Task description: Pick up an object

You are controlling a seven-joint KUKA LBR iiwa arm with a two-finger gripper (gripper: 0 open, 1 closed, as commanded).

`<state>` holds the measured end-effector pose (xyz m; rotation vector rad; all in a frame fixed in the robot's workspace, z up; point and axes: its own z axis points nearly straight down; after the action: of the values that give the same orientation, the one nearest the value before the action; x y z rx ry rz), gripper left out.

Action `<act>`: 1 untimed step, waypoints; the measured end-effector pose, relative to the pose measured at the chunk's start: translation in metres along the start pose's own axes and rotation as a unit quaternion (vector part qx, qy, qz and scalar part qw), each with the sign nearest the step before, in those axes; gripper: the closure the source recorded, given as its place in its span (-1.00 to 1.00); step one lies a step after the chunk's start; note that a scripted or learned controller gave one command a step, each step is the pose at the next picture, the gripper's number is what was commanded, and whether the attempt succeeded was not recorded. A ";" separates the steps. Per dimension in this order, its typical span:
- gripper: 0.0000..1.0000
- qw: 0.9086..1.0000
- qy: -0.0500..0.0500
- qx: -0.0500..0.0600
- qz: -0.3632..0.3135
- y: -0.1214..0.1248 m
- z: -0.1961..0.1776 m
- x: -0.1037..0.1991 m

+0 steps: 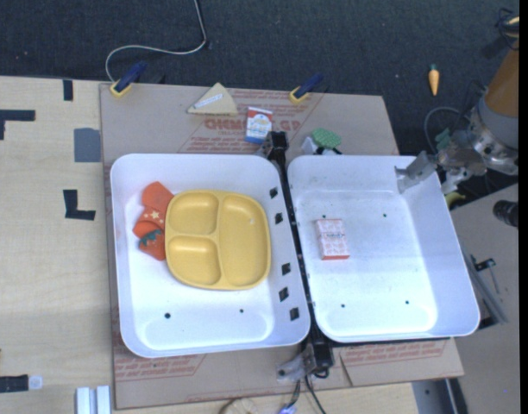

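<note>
Camera view: the grey two-finger gripper [417, 172], finger state I cannot tell, hovers at two o'clock of the small pink-and-white flat box [333, 239]; it should centre above before descending.

Arm [506, 93] cut off at right edge; orange items [152, 221] partly under yellow plate [219, 238].

Small flat box [333, 238], pale pink and white with a reddish printed label, lies flat in right bin [419, 317], left of the bin's centre, long side running near to far, nothing touching it. Yellow divided plate [219, 238], three compartments, sits upright in left bin [204, 335], about centre. Orange toy [152, 218] with a small teal part lies just beside the plate's left edge, maybe touching, shape unclear.
</note>
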<state>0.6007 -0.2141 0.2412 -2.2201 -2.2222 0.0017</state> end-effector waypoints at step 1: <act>-1.00 1.000 0.001 0.001 0.000 0.012 0.091 0.071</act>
<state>0.6127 -0.1431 0.1498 -2.2167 -2.2208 0.0020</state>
